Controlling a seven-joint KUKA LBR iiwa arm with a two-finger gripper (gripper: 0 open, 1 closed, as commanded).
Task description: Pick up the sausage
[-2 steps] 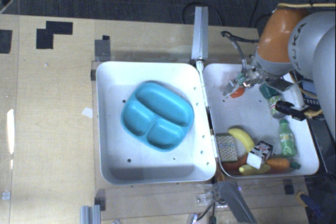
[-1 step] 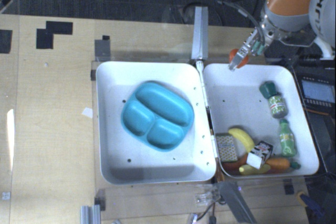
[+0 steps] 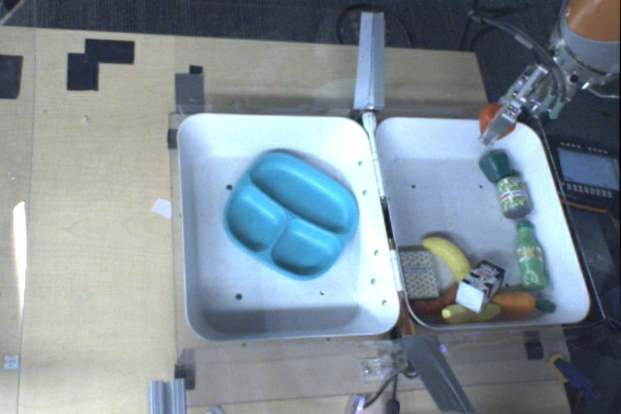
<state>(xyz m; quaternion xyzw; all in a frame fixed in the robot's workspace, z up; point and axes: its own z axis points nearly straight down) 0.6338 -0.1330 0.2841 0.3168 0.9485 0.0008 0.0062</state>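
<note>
The sausage [image 3: 439,297] appears to be the dark reddish-brown piece in the near corner of the right bin [image 3: 441,165], wedged low in a crowded heap and mostly covered. A grey meshed block [image 3: 418,272] lies against it on the side of the divider between the bins, a banana [image 3: 447,254] lies just above it, and a white and black box [image 3: 480,285] leans over its far end. A small yellow item [image 3: 456,313] and an orange carrot [image 3: 515,302] line the bin's near wall right beside it, so there is little free room on any side. Along the right wall a green bottle [image 3: 530,257] lies lengthwise, and further up is a green-capped jar [image 3: 506,182]. The upper left part of this bin's floor is bare and gives open room. The end effector [image 3: 506,111] hangs over the bin's far right corner, at the rim, well apart from the sausage; a small orange shape shows at its tip, and I cannot tell whether it is spread or pressed together. The left bin [image 3: 204,238] holds a blue divided plate [image 3: 291,213] near its centre, with bare floor all round it. The wooden table [image 3: 87,208] lies open to the left.
</note>
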